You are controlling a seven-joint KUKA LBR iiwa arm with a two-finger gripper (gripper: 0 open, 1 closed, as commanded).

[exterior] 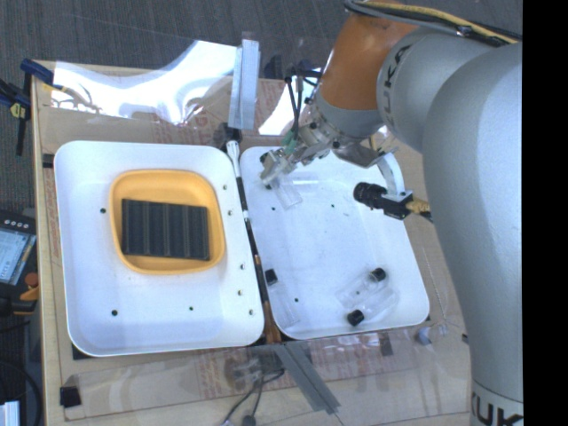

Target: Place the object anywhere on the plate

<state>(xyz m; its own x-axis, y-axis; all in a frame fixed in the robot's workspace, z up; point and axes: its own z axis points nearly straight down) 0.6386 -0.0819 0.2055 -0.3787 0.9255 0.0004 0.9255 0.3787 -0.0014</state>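
The only legible writing is part of the maker's name, the letters "UK", on the base of the grey robot arm (pixel 461 193) at the lower right corner of the view. The grey two-finger jaws (pixel 269 170) hang over the upper left corner of the right shallow white bin (pixel 404 278), close to the divide between the two bins, and whether they are released or clenched cannot be told; nothing is clearly seen between them. Just below and to the right of the jaws lies a small clear plastic piece (pixel 290 193), hard to make out against the white floor. Well down and to the right of the jaws, near the lower right corner of the same bin, lies the clear plastic object with small black caps (pixel 366 296); it is see-through with dark ends, and its long axis runs at a slant from lower left to upper right. Left of the jaws and lower, in the middle of the left shallow white bin (pixel 80 291), sits the rounded yellow plate with a dark ribbed centre (pixel 167 223), well apart from the clear object. Both bins rest on the brown worktop (pixel 177 375).
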